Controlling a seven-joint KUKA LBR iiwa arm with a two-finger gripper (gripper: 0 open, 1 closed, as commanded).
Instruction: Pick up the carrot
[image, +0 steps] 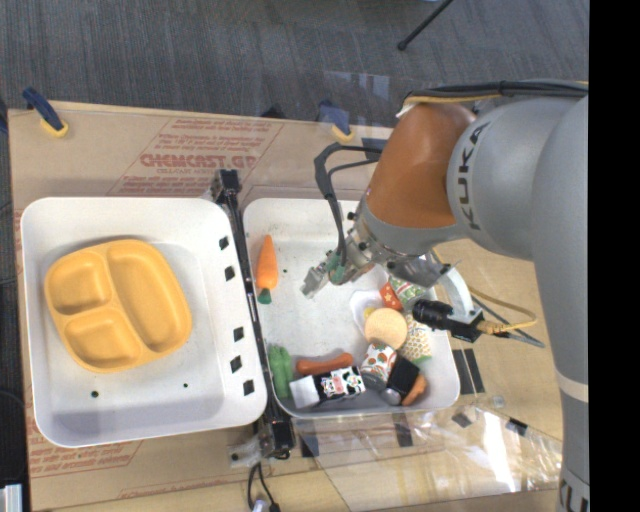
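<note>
An orange carrot (266, 262) with a green stem end lies against the left wall of the right bin (300, 215), tip pointing to the back. My gripper (322, 276) hangs over the middle of that bin, a short way right of the carrot and apart from it. Its fingers look spread, and nothing sits between them. The grey arm with its orange band covers the bin's back right part.
Toy food is piled in the right bin's front right corner: a round bun (385, 326), a sausage (325, 363), a green vegetable (279, 367) and a black-and-white carton (340, 383). The left bin (40, 400) holds a yellow divided tray (117, 302).
</note>
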